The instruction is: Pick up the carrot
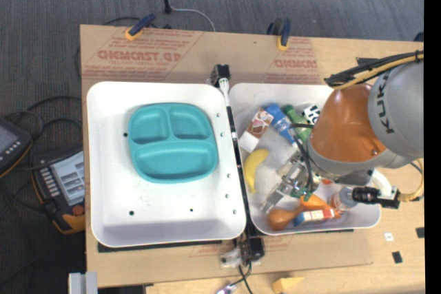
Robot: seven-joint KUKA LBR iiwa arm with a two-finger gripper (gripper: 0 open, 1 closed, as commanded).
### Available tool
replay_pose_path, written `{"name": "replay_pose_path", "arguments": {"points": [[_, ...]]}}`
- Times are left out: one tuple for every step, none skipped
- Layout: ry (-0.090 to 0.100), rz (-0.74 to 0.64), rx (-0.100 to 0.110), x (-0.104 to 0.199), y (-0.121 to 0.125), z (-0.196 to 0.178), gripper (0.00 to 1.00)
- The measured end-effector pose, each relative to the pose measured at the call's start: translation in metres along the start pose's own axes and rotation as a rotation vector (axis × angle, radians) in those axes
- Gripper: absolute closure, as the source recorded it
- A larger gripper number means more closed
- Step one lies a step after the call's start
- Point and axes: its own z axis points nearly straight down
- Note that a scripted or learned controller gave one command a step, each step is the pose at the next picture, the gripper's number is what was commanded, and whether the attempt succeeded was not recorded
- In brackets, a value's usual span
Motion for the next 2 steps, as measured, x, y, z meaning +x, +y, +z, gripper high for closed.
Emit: {"name": "replay_pose_path", "arguments": {"points": [[0.000,0.000,0.000,0.0000,0.0000,0.0000,0.00],[0.000,0.000,0.000,0.0000,0.0000,0.0000,0.00]]}}
